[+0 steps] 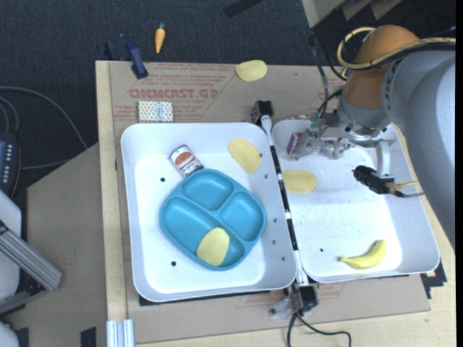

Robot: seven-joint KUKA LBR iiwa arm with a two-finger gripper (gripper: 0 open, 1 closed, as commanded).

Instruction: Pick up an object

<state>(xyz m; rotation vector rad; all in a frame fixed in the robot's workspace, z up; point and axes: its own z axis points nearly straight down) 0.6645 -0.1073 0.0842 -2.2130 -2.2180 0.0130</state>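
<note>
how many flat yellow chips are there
4: one chip on the cardboard behind the bins, one in the left bin, one on the blue plate, one in the right bin.

Both bins are plain white: the left bin (137, 194) and the right bin (405, 230). In the left bin lies a bright blue divided plate (210, 212) with a pale yellow chip (213, 246) in one section; near the bin's far edge are another pale yellow chip (244, 155) and a small can (186, 160) with a red, white and dark label. The right bin carries a yellow chip (299, 181) by its left edge and a yellow banana (364, 256) near its front edge. The worktop (195, 92) is tan with faded red lettering, bearing a yellow chip (251, 70) and a speckled white packet (155, 110). The arm (427, 92) is grey with an orange band (376, 49). An orange toy carrot (160, 38) lies on the dark floor (58, 35).
</note>
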